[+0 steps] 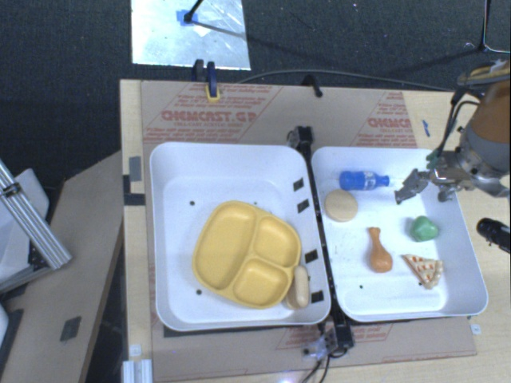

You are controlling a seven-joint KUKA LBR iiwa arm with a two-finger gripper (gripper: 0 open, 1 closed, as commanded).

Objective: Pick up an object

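Observation:
The right white bin (471, 294) holds a blue bottle (363, 180) lying on its side, a round tan bun (341, 206), an orange drumstick (379, 251), a green lump (424, 229) and a pizza slice (423, 268). My gripper (427, 188) hangs over the far right part of this bin, just right of the bottle and just beyond the green lump. It is open, and nothing sits between its fingers (409, 187).
The left white bin (172, 214) holds a yellow divided plate (247, 254), with a beige bread roll (299, 286) against the plate's near right corner. A black divider (315, 238) runs between the bins. The arm's grey body (487, 146) stands over the right bin's far right edge.

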